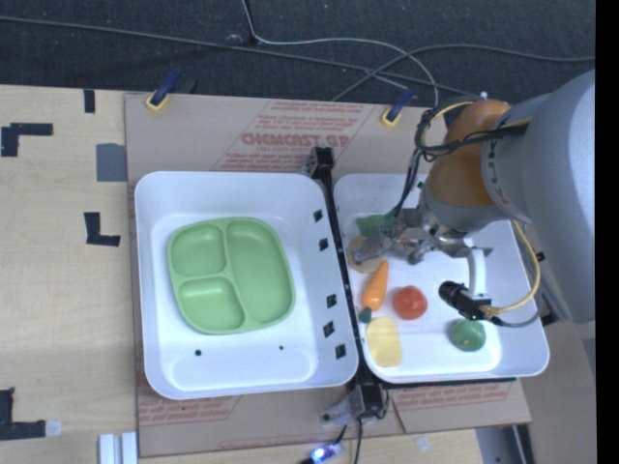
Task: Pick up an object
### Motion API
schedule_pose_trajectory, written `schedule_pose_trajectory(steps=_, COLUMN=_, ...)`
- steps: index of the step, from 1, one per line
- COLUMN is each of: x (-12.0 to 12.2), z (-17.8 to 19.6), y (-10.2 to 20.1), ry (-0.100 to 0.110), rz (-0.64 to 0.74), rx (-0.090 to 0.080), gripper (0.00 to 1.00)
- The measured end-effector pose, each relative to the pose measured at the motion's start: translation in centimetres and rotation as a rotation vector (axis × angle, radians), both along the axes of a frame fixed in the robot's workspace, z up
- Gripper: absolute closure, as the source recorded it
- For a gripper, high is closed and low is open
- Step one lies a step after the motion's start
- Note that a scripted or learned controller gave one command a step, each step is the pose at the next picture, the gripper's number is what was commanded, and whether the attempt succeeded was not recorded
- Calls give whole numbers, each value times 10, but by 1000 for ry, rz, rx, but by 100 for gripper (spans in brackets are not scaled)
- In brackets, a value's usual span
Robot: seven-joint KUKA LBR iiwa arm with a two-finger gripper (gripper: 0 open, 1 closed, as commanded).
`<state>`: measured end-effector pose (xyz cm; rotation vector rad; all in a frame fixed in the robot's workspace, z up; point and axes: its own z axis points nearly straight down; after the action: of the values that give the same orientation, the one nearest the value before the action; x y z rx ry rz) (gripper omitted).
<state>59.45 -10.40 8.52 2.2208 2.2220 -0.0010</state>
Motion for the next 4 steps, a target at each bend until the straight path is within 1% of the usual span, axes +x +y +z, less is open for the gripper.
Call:
schedule_pose_trajectory(steps=1, x=4, z=16, y=1, ry=-13, rz=2, rx=1, gripper=100)
schedule_pose_trajectory(steps=2, x=15, z=72, y=1, ry=-4, rz=1, rx=0, gripper=100)
schedule_pose_trajectory(steps=3, x=11, z=134, y=-3, ry=-5, rz=1, rx=-1, gripper=100)
schedule_pose_trajectory(steps=4, x=12, z=156, y=-2, ry=-2, rz=1, rx=0, gripper=100)
